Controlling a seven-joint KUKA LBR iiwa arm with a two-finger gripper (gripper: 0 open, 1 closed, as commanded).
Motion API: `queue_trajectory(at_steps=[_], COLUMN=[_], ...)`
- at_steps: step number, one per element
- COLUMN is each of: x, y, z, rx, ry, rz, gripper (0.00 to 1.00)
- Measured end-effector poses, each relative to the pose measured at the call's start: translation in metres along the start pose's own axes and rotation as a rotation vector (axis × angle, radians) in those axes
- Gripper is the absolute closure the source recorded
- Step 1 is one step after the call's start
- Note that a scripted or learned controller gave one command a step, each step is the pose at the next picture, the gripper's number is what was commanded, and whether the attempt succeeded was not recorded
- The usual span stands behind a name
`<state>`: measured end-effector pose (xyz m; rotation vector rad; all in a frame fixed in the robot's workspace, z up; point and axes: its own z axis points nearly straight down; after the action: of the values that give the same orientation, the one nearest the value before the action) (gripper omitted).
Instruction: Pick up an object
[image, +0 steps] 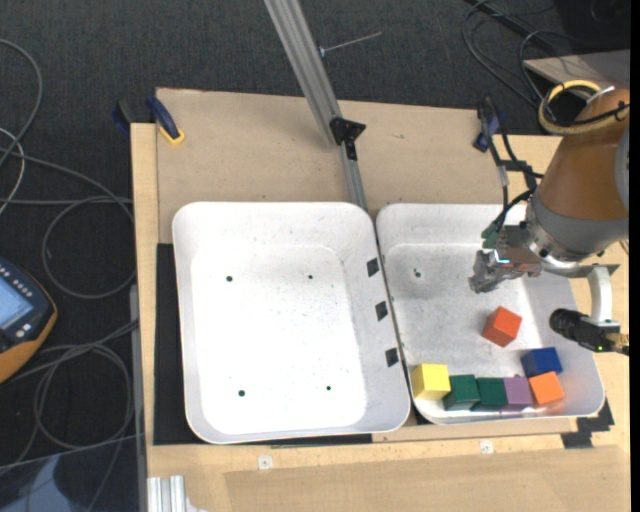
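My gripper (487, 277) hangs over the middle of the right bin (440, 300), with nothing visible between its fingers. A red-orange block (502, 326) lies just below and to the right of it, apart from it. Along the bin's front edge sit a yellow block (432, 379), two green blocks (463, 389) (491, 391), a purple block (517, 391) and an orange block (546, 387). A blue block (540, 361) rests just behind the orange one.
The left bin (275, 320) stands beside the right one, joined by black clips (380, 310). A slanted metal pole (320, 90) rises from the bench behind the bins. Cables lie on the floor at the left.
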<state>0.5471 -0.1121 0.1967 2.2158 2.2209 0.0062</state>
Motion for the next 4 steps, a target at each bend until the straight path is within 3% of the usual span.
queue_trajectory(at_steps=[1, 4], x=[0.0, 0.144], y=[0.002, 0.078], z=[-0.054, -0.062], rx=[-0.002, 0.003], ry=[-0.001, 0.002], rz=[0.0, -0.004], gripper=[1.0, 1.0])
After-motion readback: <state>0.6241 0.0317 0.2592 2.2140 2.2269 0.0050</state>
